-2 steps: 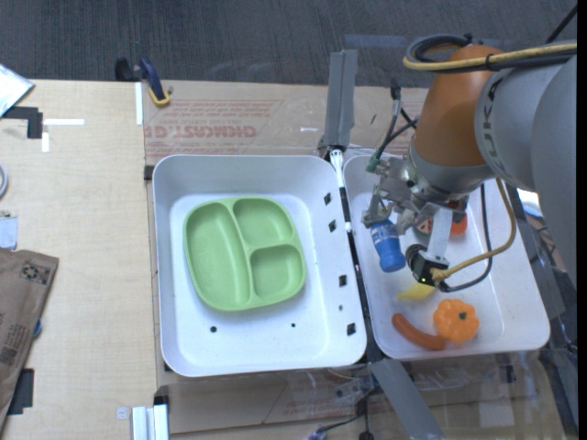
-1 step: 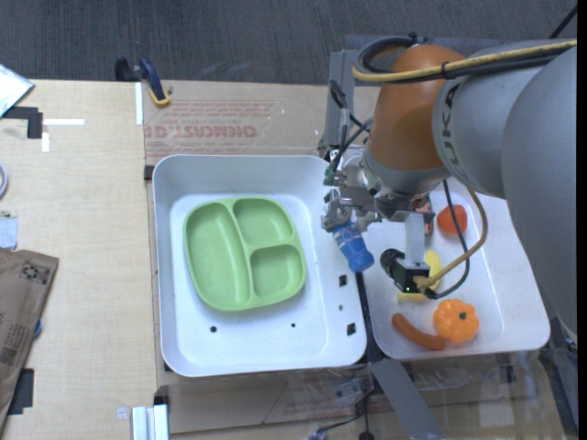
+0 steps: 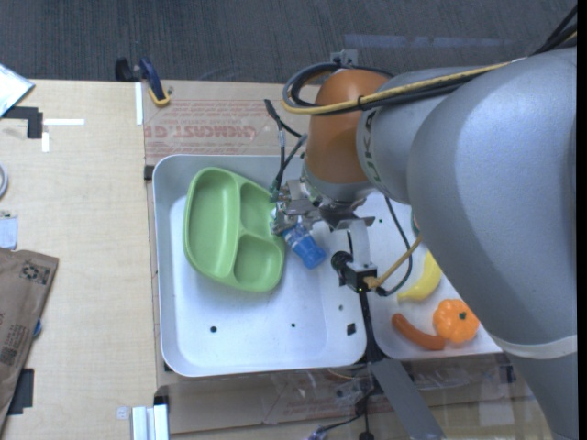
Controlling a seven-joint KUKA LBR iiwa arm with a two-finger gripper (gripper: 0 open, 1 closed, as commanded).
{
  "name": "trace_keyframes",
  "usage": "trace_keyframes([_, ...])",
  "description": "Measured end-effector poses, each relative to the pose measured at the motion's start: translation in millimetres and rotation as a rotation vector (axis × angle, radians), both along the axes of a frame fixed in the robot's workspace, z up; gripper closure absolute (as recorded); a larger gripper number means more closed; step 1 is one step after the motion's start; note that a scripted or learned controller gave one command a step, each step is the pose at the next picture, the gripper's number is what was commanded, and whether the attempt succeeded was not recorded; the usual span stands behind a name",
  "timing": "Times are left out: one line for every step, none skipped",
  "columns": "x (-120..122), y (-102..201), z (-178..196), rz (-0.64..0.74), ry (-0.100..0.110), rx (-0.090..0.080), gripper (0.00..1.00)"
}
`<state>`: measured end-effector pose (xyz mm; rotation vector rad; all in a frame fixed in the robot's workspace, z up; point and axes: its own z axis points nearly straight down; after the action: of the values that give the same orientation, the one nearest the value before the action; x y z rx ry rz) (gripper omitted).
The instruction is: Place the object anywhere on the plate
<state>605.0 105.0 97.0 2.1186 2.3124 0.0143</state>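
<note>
Carrying stage, by the look of it: a small blue object [image 3: 306, 248] sits right under the gripper [image 3: 295, 216], at the green plate's [image 3: 231, 230] right edge.

Camera view: whether the gripper is clamped on the blue object or merely above it, I cannot tell. Next move probably calls for shifting left over the plate. The left bin [image 3: 248, 337], at frame centre, holds the divided plate; the right bin [image 3: 396, 342] holds a banana [image 3: 422, 282], a small orange pumpkin [image 3: 456, 321] and a carrot [image 3: 417, 333].
</note>
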Motion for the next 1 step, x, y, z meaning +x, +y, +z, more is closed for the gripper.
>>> trace_keyframes([-0.7, 0.4, -2.7, 0.001, 0.001, 0.000, 0.00])
